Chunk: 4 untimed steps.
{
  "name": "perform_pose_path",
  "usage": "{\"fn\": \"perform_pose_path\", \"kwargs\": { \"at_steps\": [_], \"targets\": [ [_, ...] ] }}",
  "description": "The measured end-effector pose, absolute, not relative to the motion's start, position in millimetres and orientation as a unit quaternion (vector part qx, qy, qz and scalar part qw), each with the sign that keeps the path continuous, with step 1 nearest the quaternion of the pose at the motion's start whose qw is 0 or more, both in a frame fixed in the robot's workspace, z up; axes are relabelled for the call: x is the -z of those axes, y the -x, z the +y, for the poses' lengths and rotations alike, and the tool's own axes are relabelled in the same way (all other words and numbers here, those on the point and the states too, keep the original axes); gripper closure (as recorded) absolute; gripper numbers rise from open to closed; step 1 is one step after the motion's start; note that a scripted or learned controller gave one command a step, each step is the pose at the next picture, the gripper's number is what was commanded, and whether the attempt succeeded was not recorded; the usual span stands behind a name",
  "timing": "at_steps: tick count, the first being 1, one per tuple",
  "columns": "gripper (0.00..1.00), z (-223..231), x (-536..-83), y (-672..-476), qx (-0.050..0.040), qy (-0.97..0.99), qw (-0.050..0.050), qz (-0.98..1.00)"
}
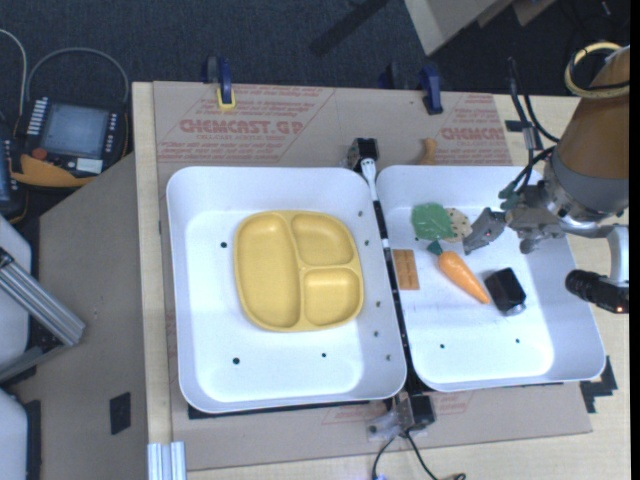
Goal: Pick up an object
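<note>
Fingers (pixel 490 230) above right bin's (pixel 560 363) middle, carrot (pixel 463 275) just beside

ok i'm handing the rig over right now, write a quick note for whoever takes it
Gripper: low over the right bin, near its back, with nothing visible between its fingers; open or shut is not clear from here.
Things: in the right bin, a green toy at the back, an orange carrot just in front of it, a black block beside the carrot, and a small brown piece by the bin's left wall. The left bin holds a yellow divided plate.
Done: nothing picked up yet.
Left: grasp one object and lift it.
</note>
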State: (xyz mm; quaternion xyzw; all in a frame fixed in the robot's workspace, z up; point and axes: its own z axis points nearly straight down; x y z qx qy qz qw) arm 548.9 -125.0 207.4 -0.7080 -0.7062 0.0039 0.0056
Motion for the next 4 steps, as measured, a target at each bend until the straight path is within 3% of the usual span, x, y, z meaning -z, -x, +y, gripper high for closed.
{"fn": "perform_pose_path", "kwargs": {
  "at_steps": [1,2,3,4],
  "targets": [
    [0.0,-124.8,-213.8,-551.8,-0.0001,0.707,0.0,-0.707],
    [0.0,-121.9,-149.8,-551.4,-0.0022,0.707,0.004,-0.707],
    [0.0,-131.4,-98.2,-555.1,0.0029,0.707,-0.005,-0.707],
    [0.0,-131.0,-84.0,-555.3,-0.0001,0.707,0.0,-0.707]
  ]
}}
